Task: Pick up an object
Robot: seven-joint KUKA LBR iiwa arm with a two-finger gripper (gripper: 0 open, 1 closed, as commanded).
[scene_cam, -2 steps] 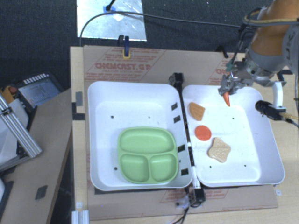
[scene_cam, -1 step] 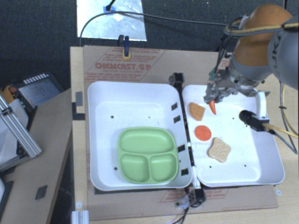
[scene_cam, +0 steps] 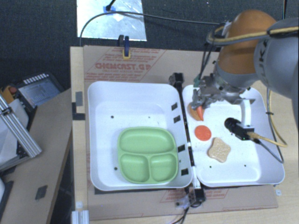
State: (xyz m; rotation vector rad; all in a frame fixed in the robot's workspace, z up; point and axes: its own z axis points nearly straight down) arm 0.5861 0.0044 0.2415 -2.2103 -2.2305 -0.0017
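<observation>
Currently the gripper (scene_cam: 201, 101) sits low at 10 o'clock in the right shallow white plastic bin (scene_cam: 238, 169), close to the divider between the 2 bins. Cannot tell if it is wide or narrow; the tip is hidden from this angle. A small orange carrot-shaped piece (scene_cam: 200, 113) pokes out right under it, at its 6 o'clock. Contact unclear, grasp not confirmed. A paler tan rounded bit (scene_cam: 192, 109) touches that piece at its 9 o'clock, partly hidden. A flat red-orange round disc (scene_cam: 202, 133) lies near, at 6 o'clock from the carrot-shaped piece, apart from it. A beige toast-shaped slice (scene_cam: 219, 150) is at 4 o'clock from the disc, just beside it. The left shallow white plastic bin (scene_cam: 117, 101) holds 1 pale green 3-compartment plastic plate (scene_cam: 147, 155) at its 5 o'clock.
</observation>
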